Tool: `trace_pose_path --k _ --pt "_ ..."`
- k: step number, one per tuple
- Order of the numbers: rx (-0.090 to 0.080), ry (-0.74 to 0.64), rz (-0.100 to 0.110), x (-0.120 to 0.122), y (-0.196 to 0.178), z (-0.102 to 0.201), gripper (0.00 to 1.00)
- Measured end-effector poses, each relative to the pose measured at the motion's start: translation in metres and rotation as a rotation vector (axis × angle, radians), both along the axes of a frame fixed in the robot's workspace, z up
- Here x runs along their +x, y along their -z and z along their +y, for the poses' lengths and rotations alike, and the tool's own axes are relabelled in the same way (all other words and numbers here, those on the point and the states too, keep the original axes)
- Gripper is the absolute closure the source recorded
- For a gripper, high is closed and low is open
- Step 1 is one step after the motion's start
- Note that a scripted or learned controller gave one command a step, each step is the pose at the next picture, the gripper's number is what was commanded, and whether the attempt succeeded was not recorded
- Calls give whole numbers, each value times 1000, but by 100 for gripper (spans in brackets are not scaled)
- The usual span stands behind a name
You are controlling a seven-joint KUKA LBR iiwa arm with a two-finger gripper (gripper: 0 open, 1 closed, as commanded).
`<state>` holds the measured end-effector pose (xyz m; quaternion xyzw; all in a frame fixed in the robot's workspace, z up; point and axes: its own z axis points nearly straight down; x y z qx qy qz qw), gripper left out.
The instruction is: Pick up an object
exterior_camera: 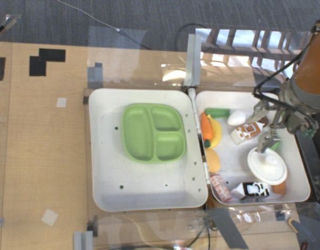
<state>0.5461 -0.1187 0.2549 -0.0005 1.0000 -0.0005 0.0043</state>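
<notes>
The right bin (pixel 300 184) holds several small objects. A green piece (pixel 217 112), a white egg-like piece (pixel 236 119), a carrot (pixel 206 127) and a banana (pixel 216 132) lie at its far left. A brown and white carton (pixel 247 131) sits mid-bin. A white bowl (pixel 268 166) rests near the front, with an orange ball (pixel 213 162), a pink packet (pixel 220 188) and a black and white item (pixel 255 190) nearby. My gripper (pixel 269 132) hangs over the bin's right half, above the bowl's far edge and right of the carton. Its fingers stand apart with nothing between them.
The left bin (pixel 105 191) holds a green divided plate (pixel 152 132). A metal divider (pixel 199 139) separates the two bins. Cables and the arm's orange band (pixel 311 72) crowd the right bin's far right corner. Wooden bench surface lies to the left.
</notes>
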Motion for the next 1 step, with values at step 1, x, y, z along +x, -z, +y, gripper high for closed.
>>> trace_pose_path --k 1 --pt "3 -44 11 16 112 -11 0"
